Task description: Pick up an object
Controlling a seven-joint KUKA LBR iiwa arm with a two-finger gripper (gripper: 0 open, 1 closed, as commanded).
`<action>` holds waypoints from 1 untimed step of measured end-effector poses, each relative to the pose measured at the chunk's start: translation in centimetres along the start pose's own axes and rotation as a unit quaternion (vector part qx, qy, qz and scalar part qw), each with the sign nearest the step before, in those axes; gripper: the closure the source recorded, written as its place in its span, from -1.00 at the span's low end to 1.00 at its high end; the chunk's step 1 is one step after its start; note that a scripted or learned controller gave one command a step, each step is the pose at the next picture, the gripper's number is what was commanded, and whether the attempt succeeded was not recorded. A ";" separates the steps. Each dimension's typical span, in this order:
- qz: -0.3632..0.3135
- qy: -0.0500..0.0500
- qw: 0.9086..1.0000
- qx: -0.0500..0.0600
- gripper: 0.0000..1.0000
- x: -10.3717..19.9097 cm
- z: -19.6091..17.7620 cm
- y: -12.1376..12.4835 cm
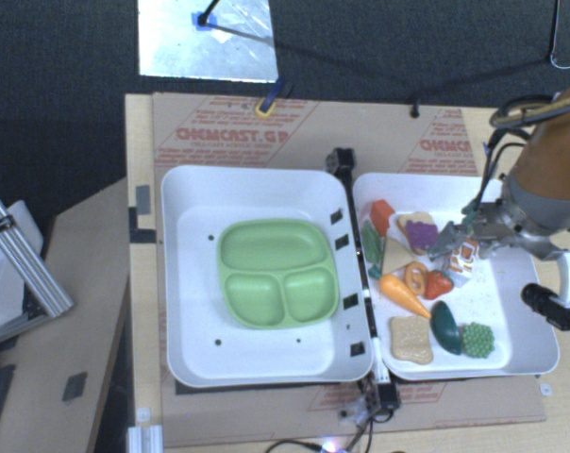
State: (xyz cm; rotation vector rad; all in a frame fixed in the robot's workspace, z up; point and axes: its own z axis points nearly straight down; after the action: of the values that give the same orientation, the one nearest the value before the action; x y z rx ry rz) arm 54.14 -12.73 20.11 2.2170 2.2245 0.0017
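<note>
Item one, my two-finger gripper [458, 246]: low over the middle of the right shallow white bin [521, 347], arm reaching in from the bin's right edge; whether my fingers are spread or closed I cannot tell, the wrist hides them, and nothing is seen held. Item two, a small white carton with orange print [466, 256]: lying directly under my fingertips near the bin's centre, the likeliest thing to take. Item three, a red toy strawberry-like piece [438, 285] and a tan ring-shaped pastry [415, 276]: just beside the carton toward the bin's left edge. Item four, an orange plastic carrot [398, 293], a purple bunch of toy grapes [420, 232], a red-orange pepper piece [381, 215]: along the left half. Item five, a tan slice of toy bread [410, 340], a dark green oval vegetable [445, 327], a green toy broccoli head [477, 339]: near the front edge. Item six, the left shallow white bin [186, 253] with a pale green divided plastic plate [277, 272] at its centre. Handling note: the carton is crowded, so I judge the step done well by descending straight, centring it between my pads, keeping clear of the strawberry piece, closing fully before any lift, then rising slowly to check it comes along
</note>
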 end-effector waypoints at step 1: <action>0.001 0.001 1.000 0.002 -1.00 0.8 4.6 -0.5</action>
State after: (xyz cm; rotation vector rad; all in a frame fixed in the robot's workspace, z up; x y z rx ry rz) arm 53.67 -11.94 15.48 2.2213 2.2255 -0.0015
